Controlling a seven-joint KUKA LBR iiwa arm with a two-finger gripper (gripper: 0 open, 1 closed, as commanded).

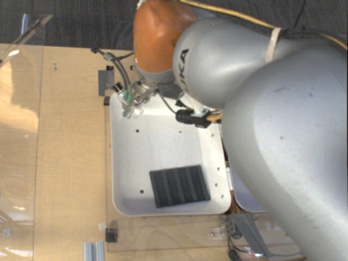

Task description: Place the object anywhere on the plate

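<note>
A dark grey ribbed rectangular plate (179, 185) lies flat in the near part of the left white bin (122, 162). My gripper (130, 103) hangs below the orange wrist band (155, 34), over the bin's far left corner, well away from the plate. A small greenish patch (126, 97) shows at the gripper's tip, and I cannot make out what it is. The arm's grey body covers the right bin almost entirely.
Light wooden bench surface (60, 145) stretches to the left of the bin. A black bracket (105, 82) sits just beyond the bin's far left corner. A black cable connector (191, 117) hangs from the wrist above the bin floor. Small fittings (111, 234) stand by the bench's near edge.
</note>
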